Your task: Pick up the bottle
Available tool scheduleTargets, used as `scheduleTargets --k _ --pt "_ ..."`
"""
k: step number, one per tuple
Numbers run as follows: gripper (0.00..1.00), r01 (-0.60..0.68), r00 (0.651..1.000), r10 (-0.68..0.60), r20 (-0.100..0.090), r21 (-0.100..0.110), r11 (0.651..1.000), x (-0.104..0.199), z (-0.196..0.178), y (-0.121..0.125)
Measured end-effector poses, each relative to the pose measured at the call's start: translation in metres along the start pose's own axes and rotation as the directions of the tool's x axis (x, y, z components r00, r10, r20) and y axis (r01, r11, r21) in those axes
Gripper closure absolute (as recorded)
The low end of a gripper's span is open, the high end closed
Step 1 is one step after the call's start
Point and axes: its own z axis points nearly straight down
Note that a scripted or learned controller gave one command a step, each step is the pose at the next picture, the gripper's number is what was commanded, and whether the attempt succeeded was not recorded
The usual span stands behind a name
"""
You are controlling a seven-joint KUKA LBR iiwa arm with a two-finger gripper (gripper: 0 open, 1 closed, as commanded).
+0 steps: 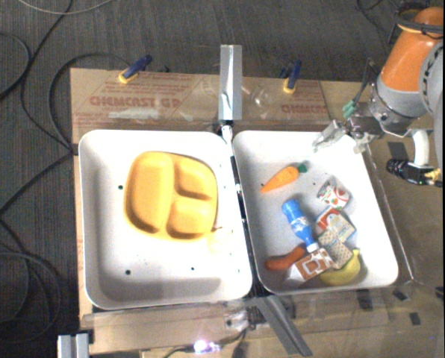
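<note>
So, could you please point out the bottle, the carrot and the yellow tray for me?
bottle (298, 219), camera view, middle of its blue body.
carrot (280, 178), camera view, orange body.
yellow tray (154, 181), camera view, large left compartment.

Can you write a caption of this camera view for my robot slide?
Robot tool hovers over the right bin; blue bottle lies inside, untouched.

The claw (340, 134) hangs over the far right corner of the right bin (256, 200). Just below and left of it lies the carrot (283, 177). Further below it, mid-bin, lies the bottle (299, 222), with two small cartons (334, 195) to the bottle's right. Well below the claw, at the near edge, a sausage (285, 260), another carton (316, 262) and a banana (343, 270) crowd together. Far to the claw's left, the left bin (103, 274) holds a compartment tray (172, 195).
</note>
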Motion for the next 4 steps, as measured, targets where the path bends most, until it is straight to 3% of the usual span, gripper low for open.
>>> scheduleTargets --k 1,2,3,4 --pt "0.0 0.438 0.899 -0.438 -0.001 -0.002 0.899 0.073 0.078 -0.082" --pt "0.0 0.597 0.802 -0.597 0.003 -0.002 0.802 0.052 0.062 -0.089" --pt "0.0 0.517 0.856 -0.517 0.009 -0.008 0.856 0.094 0.096 -0.096" --pt "1.0 0.517 0.856 -0.516 0.01 -0.013 0.856 0.095 0.086 -0.094"
